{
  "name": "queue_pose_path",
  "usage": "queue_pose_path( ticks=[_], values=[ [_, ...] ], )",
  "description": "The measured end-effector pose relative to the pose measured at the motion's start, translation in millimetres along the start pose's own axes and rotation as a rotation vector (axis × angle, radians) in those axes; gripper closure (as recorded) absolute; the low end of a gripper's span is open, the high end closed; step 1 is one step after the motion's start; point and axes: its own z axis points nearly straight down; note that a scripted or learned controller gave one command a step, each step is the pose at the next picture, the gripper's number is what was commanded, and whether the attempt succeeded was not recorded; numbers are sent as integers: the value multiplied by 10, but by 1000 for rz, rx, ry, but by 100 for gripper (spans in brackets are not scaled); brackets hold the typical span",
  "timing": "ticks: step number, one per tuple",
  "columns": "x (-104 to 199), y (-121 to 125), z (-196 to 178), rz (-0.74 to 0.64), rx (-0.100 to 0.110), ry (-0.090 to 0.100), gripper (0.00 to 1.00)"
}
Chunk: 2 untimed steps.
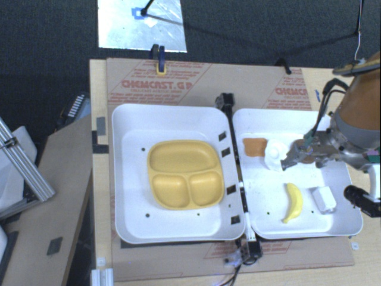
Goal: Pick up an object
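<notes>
Yellow banana [292, 202] lies in the right bin [345, 224], toward its near side, curved, with its lower tip pointing at the near wall. It looks light and, if a toy, stiff and somewhat slick; a real one would bruise. Its middle, taken across the narrow width, seems the best hold, since the tapered ends would likely slip out of a pinch.

Just right of it sits a small white block [324, 199], boxy and probably rigid, with flat sides that should suit a two-finger hold. Against the white floor its edges are faint. Farther back, near the divider, an orange-brown slab [255, 147] lies flat; being low, it may leave little to get a hold on. Touching or just beside it is a white rounded thing [273, 154], perhaps a cup or small bottle, which I cannot make out clearly against the bin.

Reaching in from the right, the gripper [292, 159] hangs low over the middle of the right bin, near that white thing. How wide its tips stand, and whether anything is between them, I cannot tell: they are dark, small and blurred.

In the left bin [128, 177] rests a yellow divided tray [181, 173], broad and shallow, awkward to pinch except at its rim.
</notes>
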Motion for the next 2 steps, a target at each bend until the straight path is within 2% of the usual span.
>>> queue_pose_path(
  ticks=[1,2],
  values=[
    [0,15,-32,-1,-7,-1,0],
    [-96,12,528,1,-2,-1,0]
  ],
)
